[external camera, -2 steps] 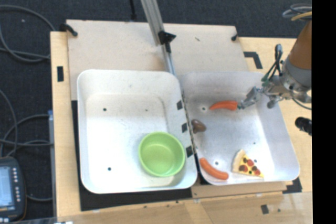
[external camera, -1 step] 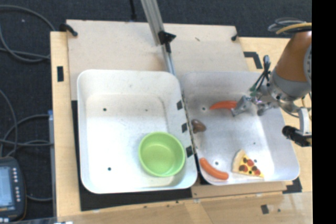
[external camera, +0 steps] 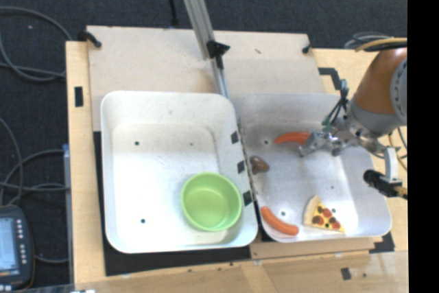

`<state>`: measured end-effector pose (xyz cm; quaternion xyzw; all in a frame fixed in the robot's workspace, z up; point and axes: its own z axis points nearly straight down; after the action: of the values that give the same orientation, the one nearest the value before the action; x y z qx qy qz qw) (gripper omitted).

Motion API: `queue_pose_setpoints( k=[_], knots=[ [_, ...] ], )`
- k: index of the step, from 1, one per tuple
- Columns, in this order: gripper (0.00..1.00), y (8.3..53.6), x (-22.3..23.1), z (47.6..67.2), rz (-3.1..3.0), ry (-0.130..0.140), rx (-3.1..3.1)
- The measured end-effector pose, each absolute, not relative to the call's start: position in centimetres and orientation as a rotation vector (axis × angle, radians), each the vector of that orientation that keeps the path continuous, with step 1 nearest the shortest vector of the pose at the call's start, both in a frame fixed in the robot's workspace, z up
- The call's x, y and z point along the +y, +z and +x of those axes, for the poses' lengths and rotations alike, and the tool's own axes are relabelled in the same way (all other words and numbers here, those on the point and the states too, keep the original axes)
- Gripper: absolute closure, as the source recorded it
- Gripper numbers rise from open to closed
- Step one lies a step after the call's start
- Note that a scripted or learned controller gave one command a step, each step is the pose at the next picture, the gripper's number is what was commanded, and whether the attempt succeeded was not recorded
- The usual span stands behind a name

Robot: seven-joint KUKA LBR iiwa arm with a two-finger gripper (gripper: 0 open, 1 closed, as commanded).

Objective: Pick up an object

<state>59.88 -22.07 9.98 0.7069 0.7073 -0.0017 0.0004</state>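
My gripper (external camera: 310,145) is low in the right bin (external camera: 357,168), near its back middle, with the arm coming in from the right. An orange carrot-like piece (external camera: 292,138) lies just left of the gripper, touching or almost touching it. A small brown lump (external camera: 258,164) sits by the bin's left wall. A red-orange sausage (external camera: 279,221) lies at the front left corner. A pizza slice (external camera: 324,215) rests near the front edge. Nothing visibly sits between the gripper's tips.
The left bin (external camera: 137,141) holds a green bowl (external camera: 211,201) at its front right corner. A slanted metal rail (external camera: 199,17) runs down from the top to the gap between the bins. Cables lie on the dark floor at left.
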Motion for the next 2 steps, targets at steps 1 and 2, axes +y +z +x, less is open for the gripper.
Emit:
queue_pose_setpoints(
  k=[1,2],
  knots=[
    [1.00,11.3,-22.2,60.0,2.216,0.000,2.218],
    [1.00,16.2,-21.4,59.9,2.214,0.006,2.221]
  ],
)
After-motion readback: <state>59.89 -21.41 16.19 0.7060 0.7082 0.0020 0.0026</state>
